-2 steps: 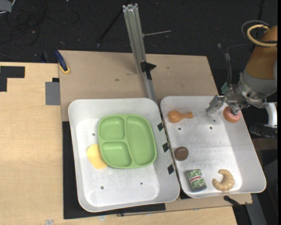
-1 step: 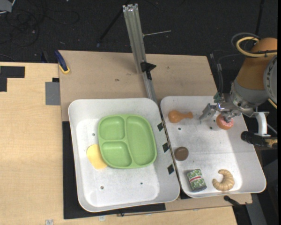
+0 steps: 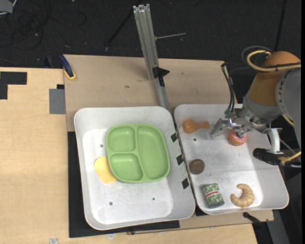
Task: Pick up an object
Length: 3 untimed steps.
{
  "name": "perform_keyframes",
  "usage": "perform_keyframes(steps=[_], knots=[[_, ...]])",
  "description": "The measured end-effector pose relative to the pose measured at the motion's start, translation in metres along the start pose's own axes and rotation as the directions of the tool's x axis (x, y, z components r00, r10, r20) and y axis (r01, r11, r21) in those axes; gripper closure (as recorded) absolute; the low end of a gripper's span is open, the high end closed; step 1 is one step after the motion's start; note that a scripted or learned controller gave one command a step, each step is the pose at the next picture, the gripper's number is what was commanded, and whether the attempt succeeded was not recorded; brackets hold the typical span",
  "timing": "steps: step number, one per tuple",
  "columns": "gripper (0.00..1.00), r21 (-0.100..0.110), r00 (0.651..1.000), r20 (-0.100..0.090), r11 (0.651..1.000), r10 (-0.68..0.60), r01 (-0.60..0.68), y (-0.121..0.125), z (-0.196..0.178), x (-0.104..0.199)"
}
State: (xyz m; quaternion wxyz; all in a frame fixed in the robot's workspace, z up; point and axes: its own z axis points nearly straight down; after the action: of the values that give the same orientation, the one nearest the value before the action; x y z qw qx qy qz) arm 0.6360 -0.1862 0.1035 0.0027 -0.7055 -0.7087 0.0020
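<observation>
The gripper (image 3: 237, 128) sits directly over a red round object (image 3: 238, 138).

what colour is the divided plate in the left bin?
Light green. The divided plate shows clearly in the camera view.

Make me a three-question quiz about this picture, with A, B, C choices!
1. Where is the green plate?
A. left bin
B. right bin
C. on the wooden bench

2. What colour is the thing peeking out from under the plate's left edge?
A. blue
B. yellow
C. black

3. What is the gripper doing?
A. lying on the plate
B. hovering over the left bin
C. sitting right by the red-orange object

Answers:
1 A, the plate lies in the left bin.
2 B, a yellow object shows there.
3 C, the gripper is at the red-orange object in the right bin.
</observation>
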Motion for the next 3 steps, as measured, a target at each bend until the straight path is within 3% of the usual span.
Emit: perform_keyframes(steps=[1,3], knots=[[1.00,-0.003,1.000,0.001,1.000,-0.001,0.001,0.001,-0.013,-0.001],[1.00,-0.011,1.000,0.002,1.000,0.003,-0.003,-0.006,-0.118,0.007]])
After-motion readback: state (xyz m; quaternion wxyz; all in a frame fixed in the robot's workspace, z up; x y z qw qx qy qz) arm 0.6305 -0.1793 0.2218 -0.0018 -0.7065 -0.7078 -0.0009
